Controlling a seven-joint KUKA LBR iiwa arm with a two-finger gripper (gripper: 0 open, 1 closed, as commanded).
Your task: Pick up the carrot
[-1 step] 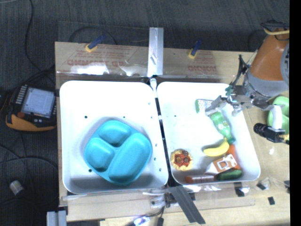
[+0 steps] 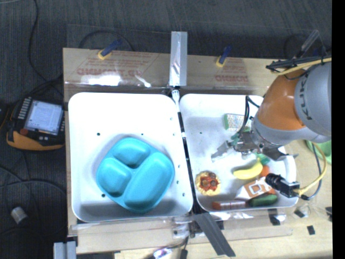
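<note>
One carrot [image 2: 262,170]: right bin [image 2: 199,123], mostly hidden under gripper and banana [image 2: 247,171] | axis: cannot tell, just an orange tip with green showing | gripper [image 2: 233,147]: over bin middle, fingers spread, nothing between | left bin: blue tray [image 2: 135,173]

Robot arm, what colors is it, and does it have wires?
The big rounded arm is grey, with a shiny orange band above its wrist. Dark letters mark the grey shell. Thin black cables run beside the orange part, and the small metal two-finger gripper is silvery grey.
</note>
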